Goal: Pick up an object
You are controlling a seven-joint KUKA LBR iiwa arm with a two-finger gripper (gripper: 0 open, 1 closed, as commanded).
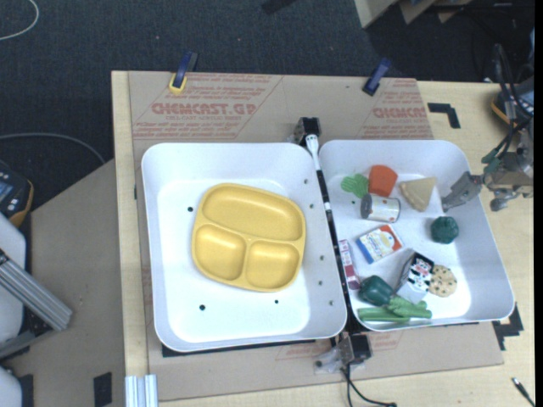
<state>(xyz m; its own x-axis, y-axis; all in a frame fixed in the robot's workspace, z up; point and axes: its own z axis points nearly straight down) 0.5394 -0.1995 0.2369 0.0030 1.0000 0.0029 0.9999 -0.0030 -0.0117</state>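
Objects for picking lay scattered in the right-hand bin (475, 164): an orange block (383, 179) near twelve o'clock, with a green leafy piece (355, 184) just beside it at its nine o'clock and a tan wedge (417, 193) at its three o'clock. A small tin can (380, 209) lay on its side just below the orange block. A dark green ball (444, 228) sat toward three o'clock in the bin. Near the centre lay a small printed carton (378, 243). Toward six o'clock were a cookie (441, 281), a black-and-white packet (416, 276), a dark green vegetable (375, 291) and a green bean pod (394, 313). The left-hand bin (170, 227) carried a yellow divided plate (249, 236). Both bins stood on a brown worktop (280, 100). The jaws (462, 192) hung at the right bin's two o'clock rim, just beside the tan wedge; whether they were released or clenched could not be told, and nothing showed between them.
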